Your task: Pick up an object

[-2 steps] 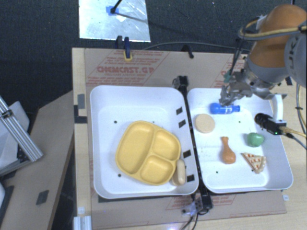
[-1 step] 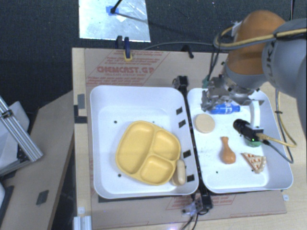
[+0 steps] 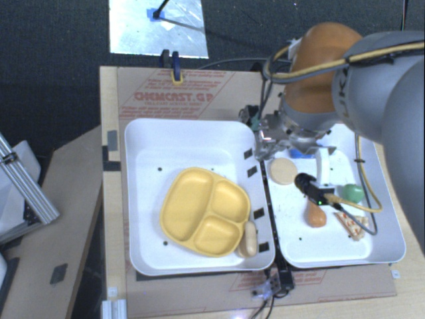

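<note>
My gripper (image 3: pixel 293 146) hangs over the back left part of the right bin (image 3: pixel 388 244), under the grey arm and its orange band. Directly below it lies a round tan disc (image 3: pixel 283 171), with a small blue thing (image 3: pixel 303 155) just behind it. Nearer the front are an orange-brown lump (image 3: pixel 316 216), a green rounded piece (image 3: pixel 354 193) and a flat pizza-like slice (image 3: pixel 350 225). I see nothing held in the gripper.
The left bin (image 3: pixel 146 151) holds a yellow divided plate (image 3: pixel 206 211), with a beige bread-like piece (image 3: pixel 249 238) against its right front edge. A ridge (image 3: pixel 269 205) separates the two bins. The arm covers the right bin's back.
</note>
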You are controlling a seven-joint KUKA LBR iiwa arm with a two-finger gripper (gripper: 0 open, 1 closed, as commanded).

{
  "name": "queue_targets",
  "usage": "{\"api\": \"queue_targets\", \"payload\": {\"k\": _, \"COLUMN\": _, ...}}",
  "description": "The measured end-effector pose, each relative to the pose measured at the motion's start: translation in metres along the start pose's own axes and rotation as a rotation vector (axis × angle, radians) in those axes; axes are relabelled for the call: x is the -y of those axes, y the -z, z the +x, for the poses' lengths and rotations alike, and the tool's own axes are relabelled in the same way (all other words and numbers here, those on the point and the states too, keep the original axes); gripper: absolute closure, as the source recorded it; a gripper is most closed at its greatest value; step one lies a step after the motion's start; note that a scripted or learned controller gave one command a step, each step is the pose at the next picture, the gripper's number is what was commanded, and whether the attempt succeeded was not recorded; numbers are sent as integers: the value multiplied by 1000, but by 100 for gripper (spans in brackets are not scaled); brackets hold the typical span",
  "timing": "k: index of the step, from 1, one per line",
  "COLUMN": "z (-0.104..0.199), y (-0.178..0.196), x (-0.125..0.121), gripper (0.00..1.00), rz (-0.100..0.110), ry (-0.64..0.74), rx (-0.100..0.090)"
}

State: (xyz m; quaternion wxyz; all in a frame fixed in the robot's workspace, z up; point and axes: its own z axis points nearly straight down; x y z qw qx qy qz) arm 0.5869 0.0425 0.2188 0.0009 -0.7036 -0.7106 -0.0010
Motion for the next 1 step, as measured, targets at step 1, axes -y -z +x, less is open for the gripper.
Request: {"api": "queue_targets", "payload": {"k": 1, "z": 41, "y": 0, "x": 21, "gripper": 100, "rz": 1, "ry": -1, "rx": 1}}
